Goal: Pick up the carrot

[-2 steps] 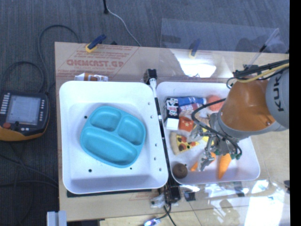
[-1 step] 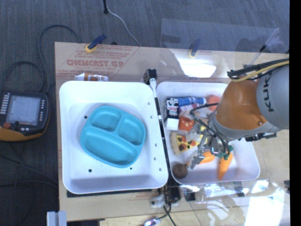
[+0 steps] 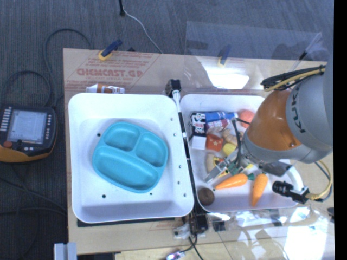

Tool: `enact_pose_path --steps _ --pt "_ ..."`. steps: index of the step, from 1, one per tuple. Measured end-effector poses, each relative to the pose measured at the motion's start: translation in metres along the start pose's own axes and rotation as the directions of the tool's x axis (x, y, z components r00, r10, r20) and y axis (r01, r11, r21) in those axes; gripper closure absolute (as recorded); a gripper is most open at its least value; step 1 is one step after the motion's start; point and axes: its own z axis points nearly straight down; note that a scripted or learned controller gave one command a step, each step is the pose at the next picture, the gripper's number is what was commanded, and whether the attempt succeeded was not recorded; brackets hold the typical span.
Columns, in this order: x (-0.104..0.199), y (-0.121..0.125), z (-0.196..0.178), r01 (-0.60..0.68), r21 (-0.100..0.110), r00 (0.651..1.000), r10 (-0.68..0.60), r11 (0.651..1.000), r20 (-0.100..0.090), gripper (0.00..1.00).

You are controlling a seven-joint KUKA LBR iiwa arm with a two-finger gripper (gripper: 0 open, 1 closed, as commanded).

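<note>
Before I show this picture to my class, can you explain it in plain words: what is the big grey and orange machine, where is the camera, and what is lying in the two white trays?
The camera is fixed above a bench and looks down at a slant. The grey machine with the orange band is a robot arm reaching in from the right, over the right bin. That bin holds a jumble of toy groceries, including two carrots: one lying flat, one pointing downward, with a small brown round piece close by. The left bin holds a blue divided plate. The arm's body hides its jaws, so I cannot tell whether anything is held. The screen device on the floor at left looks like its hand controller.
</note>
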Motion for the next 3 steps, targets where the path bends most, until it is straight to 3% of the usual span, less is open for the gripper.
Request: enact_pose_path --steps 1,2,3 --pt "0.0030 -0.0072 -0.0009 -0.030 0.000 1.000 0.030 1.000 0.008 0.00" --pt "0.0029 -0.0080 -0.0004 -0.343 -0.001 0.939 0.343 0.939 0.003 0.00" --pt "0.0017 -0.0125 0.0003 -0.168 0.009 0.986 0.168 0.986 0.005 0.00"
